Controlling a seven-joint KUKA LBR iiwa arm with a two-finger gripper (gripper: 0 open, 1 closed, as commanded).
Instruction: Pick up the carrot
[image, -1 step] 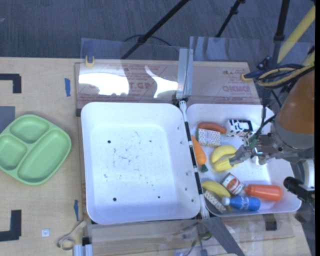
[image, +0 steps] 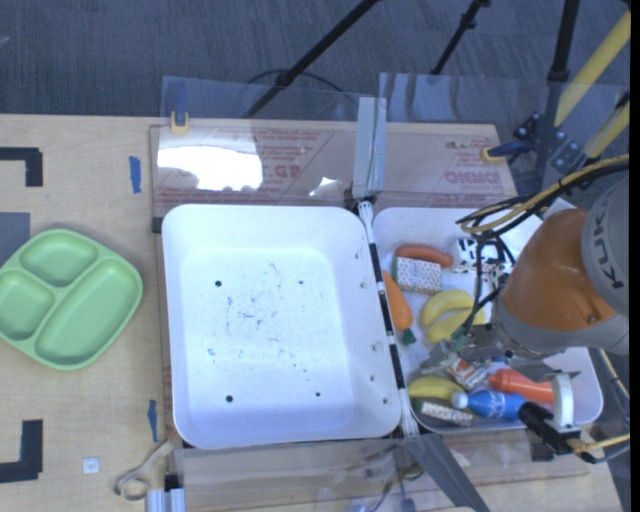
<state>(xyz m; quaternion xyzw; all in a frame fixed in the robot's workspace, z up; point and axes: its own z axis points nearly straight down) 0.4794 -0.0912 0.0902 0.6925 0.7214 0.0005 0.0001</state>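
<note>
A pale wooden bench (image: 90, 420) carries two shallow white bins side by side, with a green divided plate (image: 66, 297) lying off to the left. The left bin (image: 268, 325) shows only faint scribbles on its floor. In the right bin (image: 590, 400) the carrot (image: 398, 302) lies against the left wall, tip toward the far end, beside a banana (image: 445, 310) and a small patterned box (image: 419, 273). The grey and orange arm (image: 555, 285) hangs over that bin; whether the gripper (image: 470, 350) is clenched or released I cannot tell
</note>
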